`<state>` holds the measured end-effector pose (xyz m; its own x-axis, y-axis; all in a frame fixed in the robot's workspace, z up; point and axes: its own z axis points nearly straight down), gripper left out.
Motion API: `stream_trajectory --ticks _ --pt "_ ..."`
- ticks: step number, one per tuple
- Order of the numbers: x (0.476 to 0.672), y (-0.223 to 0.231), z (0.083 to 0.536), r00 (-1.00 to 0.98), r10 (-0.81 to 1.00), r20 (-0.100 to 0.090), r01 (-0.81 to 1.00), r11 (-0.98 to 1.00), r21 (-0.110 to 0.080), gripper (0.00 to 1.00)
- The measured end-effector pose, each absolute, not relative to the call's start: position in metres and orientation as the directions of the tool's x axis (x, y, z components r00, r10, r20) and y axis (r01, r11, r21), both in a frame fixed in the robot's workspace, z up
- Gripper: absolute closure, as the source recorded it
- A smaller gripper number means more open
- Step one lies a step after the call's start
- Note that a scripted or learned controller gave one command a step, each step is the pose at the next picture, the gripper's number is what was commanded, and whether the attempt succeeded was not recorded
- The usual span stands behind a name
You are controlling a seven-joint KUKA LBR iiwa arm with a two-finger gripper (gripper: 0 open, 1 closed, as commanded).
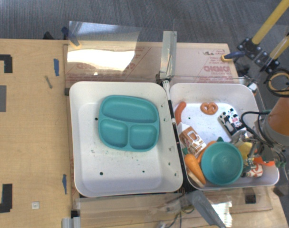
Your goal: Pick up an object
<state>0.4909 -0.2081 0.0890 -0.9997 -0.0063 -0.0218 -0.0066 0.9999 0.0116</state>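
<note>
White plastic forms both bins. We see the left bin holding one teal divided plate, with bare floor open on all sides of it. We find the right bin crowded along its near and right edges, open only toward its far middle. We count one teal bowl, upright, one pretzel, one orange sausage with its long axis running near to far, one carrot lying slantwise beside the bowl, one brown packet, one black-and-white toy. We see the gripper low at the bin's right edge, just beside the bowl; we cannot tell how it is set.
</note>
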Motion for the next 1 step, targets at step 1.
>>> stream_trajectory --ticks 1 --pt "0.4915 -0.2066 0.0887 -0.995 -0.096 -0.021 -0.096 0.995 0.015 0.00"
